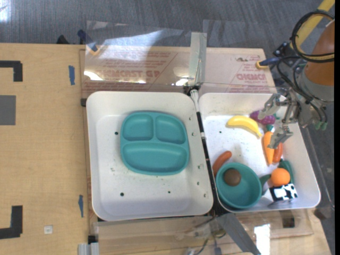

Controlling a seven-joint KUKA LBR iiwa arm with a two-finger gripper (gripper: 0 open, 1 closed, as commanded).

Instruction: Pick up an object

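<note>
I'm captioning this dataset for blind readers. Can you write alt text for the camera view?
A robot arm's tool hovers over the right bin, above a carrot, near a banana, a teal bowl and other toy food. The left bin holds a teal divided plate.
</note>
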